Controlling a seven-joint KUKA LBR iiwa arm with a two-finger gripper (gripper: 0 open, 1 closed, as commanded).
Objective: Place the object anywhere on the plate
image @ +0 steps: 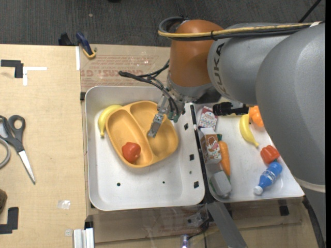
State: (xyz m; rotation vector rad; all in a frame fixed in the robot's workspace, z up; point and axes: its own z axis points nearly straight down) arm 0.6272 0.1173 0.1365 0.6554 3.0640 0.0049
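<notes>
A yellow divided plate (165,141) lies in the left bin (139,190), toward its back. A red tomato-like object (131,151) rests in the plate's left compartment near the front rim. My gripper (155,125) hangs over the plate's middle ridge, up and to the right of the red object and apart from it. Nothing shows at its tip. A yellow banana (106,117) lies against the plate's back left rim, outside it.
The right bin (289,187) holds a small banana (247,130), an orange item (256,115), a red piece (269,153), a blue bottle (268,177), a carrot (225,158), snack packs (209,138) and a grey item (221,184). Scissors (18,143) lie on the bench at left.
</notes>
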